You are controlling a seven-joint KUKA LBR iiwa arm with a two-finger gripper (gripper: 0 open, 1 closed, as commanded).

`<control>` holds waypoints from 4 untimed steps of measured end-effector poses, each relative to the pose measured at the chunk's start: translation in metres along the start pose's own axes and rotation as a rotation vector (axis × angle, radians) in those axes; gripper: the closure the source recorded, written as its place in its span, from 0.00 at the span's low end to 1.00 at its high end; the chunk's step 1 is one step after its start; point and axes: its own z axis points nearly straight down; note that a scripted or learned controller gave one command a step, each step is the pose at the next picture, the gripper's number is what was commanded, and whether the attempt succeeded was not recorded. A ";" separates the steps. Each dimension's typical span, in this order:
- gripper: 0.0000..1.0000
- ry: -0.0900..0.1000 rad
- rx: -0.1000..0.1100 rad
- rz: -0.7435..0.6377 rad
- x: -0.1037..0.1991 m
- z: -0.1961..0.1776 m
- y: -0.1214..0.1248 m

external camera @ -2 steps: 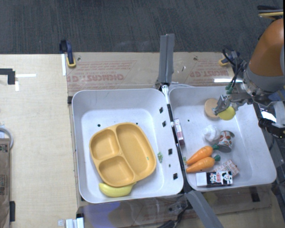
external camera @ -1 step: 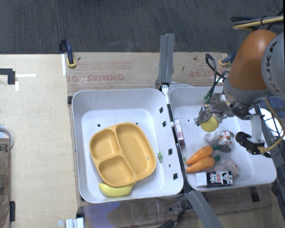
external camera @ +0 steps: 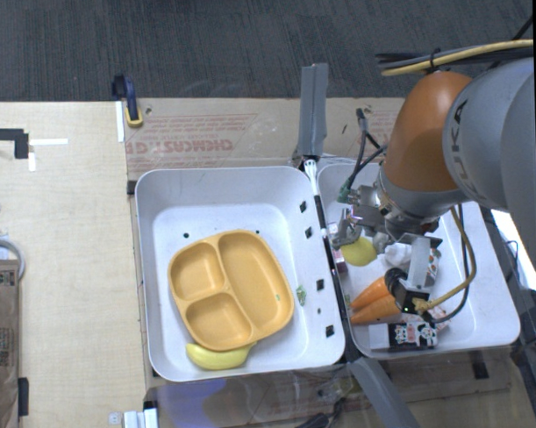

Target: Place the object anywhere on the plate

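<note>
**Two bins, one plate, one arm**

There are two white bins side by side. The left bin (external camera: 155,256) holds one yellow plate (external camera: 231,289) with three sections. One banana (external camera: 218,356) lies at the plate's near edge, touching it, down by the front wall of the bin.

The right bin (external camera: 492,332) holds a small crowd of things. I count one yellow-green fruit (external camera: 361,251), two orange carrots (external camera: 374,303) lying close together, one crumpled white thing (external camera: 398,251), and one small black-and-white pack (external camera: 411,335) near the front wall.

The one big grey arm (external camera: 484,131) with its orange band hangs over the right bin and hides much of it. Its gripper (external camera: 355,230) sits right above the yellow-green fruit, by the wall between the bins. I cannot tell if the claw is spread or pressed together, because the arm blocks it.

A grey post (external camera: 313,106) stands behind the bins.
</note>
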 end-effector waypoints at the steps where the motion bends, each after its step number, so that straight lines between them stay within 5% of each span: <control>1: 1.00 -0.001 0.000 -0.129 0.065 0.008 -0.024; 2: 1.00 -0.001 0.000 -0.096 0.049 0.008 -0.034; 3: 1.00 -0.003 0.001 0.128 0.129 0.053 -0.031; 4: 0.00 -0.003 0.001 0.128 0.129 0.053 -0.031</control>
